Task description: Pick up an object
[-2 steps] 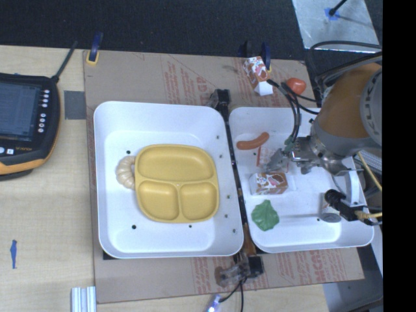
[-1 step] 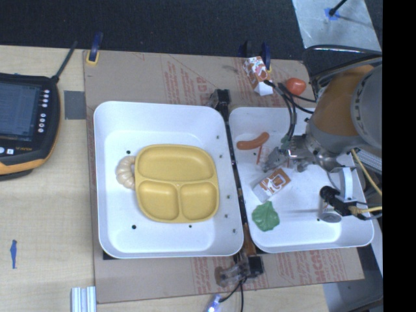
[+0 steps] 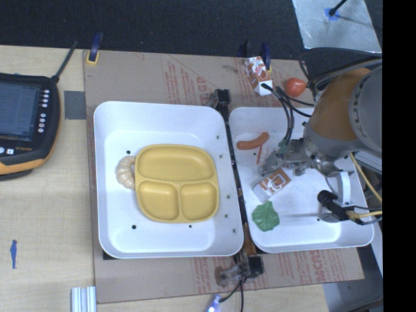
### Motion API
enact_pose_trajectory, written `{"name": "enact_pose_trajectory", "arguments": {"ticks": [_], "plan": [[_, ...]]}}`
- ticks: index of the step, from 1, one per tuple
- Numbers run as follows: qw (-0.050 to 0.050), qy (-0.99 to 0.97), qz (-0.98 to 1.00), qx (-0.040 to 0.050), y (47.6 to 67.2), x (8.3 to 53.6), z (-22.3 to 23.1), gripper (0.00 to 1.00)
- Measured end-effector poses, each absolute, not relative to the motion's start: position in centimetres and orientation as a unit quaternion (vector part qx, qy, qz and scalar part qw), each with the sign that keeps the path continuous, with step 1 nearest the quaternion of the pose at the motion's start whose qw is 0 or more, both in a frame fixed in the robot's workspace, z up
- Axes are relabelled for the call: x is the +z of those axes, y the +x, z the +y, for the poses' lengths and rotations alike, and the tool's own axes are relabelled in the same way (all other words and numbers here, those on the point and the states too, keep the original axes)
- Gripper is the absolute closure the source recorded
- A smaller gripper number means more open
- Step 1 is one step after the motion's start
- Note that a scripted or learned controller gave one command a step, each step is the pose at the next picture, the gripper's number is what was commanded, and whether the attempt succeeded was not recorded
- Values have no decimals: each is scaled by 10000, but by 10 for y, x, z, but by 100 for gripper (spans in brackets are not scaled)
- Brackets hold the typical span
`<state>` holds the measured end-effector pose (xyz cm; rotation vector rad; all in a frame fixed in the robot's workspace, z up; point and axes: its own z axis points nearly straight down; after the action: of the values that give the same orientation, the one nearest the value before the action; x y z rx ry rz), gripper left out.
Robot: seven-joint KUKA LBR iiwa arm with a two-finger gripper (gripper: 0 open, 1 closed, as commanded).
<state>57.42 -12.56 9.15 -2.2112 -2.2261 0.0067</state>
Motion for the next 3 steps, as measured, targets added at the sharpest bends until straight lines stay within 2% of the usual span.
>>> {"name": "enact_pose_trajectory", "arguments": {"ticks": [1, 2, 3], "plan": [[27, -7041, -7101, 28, 574, 102, -127, 100], [27, -7040, -7102, 30, 574, 102, -127, 0], [16, -7056, -7086, 19, 545, 91, -116, 0]]}}
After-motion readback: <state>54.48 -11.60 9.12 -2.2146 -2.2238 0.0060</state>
